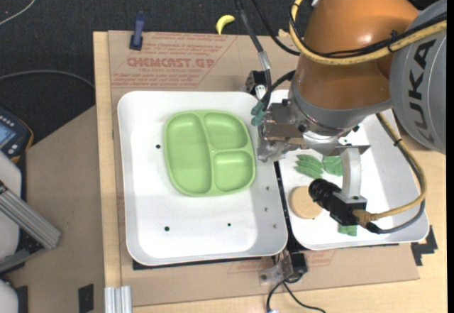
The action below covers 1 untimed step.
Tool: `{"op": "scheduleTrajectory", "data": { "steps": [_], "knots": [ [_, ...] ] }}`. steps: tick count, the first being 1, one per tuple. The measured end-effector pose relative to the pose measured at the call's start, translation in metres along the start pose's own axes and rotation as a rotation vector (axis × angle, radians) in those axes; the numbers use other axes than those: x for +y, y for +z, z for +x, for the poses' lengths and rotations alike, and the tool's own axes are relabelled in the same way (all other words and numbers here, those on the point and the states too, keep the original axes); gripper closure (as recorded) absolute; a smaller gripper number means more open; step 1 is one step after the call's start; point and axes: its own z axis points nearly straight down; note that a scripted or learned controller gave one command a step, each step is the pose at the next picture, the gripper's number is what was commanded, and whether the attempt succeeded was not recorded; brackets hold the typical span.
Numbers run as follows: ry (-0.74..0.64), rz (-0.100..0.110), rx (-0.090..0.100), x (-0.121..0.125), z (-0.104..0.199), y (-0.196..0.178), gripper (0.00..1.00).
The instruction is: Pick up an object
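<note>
A light green divided plate [209, 152] lies in the left bin [138, 184], toward its upper right. In the right bin [397, 177] lie a green leafy toy [316, 164], a flat tan disc [303, 206] and a small green piece [348, 229]. My gripper [268, 140] hangs low over the seam between the two bins, just right of the plate's rim and left of the leafy toy. The orange and grey wrist covers most of the right bin's upper half. I see nothing held at the gripper.
The bins rest on a brown cardboard sheet [177, 59]. A blue clip [137, 32] and a small yellow piece [225, 21] sit at the sheet's far edge. Cables run along the bench's far side and over the arm.
</note>
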Motion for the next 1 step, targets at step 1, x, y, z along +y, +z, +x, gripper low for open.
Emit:
{"op": "scheduleTrajectory", "data": {
  "steps": [1],
  "knots": [
    [-0.003, -0.005, 0.002, 0.0003, 0.0019, -0.0024, 0.00]
  ]
}}
